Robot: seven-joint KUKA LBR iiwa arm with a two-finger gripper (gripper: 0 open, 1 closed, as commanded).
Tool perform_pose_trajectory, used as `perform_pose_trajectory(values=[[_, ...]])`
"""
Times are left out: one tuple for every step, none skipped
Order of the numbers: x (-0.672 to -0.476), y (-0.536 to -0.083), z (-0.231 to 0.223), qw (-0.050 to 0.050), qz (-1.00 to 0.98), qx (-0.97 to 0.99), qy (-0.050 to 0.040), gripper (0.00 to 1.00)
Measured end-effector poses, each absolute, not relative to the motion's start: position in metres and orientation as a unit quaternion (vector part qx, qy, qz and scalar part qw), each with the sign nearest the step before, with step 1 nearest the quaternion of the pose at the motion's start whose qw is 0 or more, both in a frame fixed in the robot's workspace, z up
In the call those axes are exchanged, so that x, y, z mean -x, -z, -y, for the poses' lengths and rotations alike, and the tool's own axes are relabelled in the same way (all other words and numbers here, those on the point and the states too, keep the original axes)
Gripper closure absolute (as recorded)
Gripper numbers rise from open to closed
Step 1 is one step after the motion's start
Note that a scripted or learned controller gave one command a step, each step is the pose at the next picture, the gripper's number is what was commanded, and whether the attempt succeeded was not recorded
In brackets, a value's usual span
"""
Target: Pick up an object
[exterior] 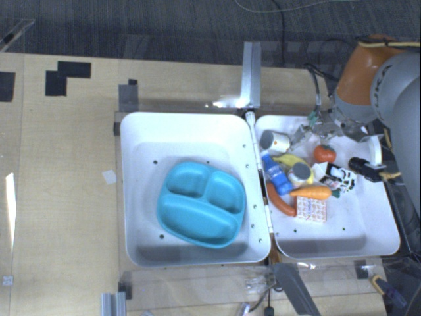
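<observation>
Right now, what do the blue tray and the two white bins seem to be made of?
The blue tray looks like moulded plastic: one even colour, rounded compartments, a soft sheen. The white bins also look like plastic, smooth with rounded corners, though painted metal cannot be excluded.

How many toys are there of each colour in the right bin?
Orange or red: 3 (tomato, carrot, sausage)
Blue: 1 (bottle)
Yellow: 1 (banana)
White or grey: 4 (cup, can, cow, box)
Total: 9

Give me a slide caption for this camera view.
Grey arm reaches over right white bin of small toys; left white bin holds blue divided tray.
</observation>
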State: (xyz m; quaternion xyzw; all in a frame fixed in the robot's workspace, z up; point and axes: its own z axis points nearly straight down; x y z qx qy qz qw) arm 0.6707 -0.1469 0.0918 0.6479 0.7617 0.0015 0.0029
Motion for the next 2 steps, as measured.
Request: perform_pose_trajectory(values=[[-0.674, -0.105, 0.145, 0.007, -0.764, -0.646, -0.0034, 1.00], [-0.671, -0.214, 0.090, 0.003, -0.718, -0.696, -0.0027, 1.00]])
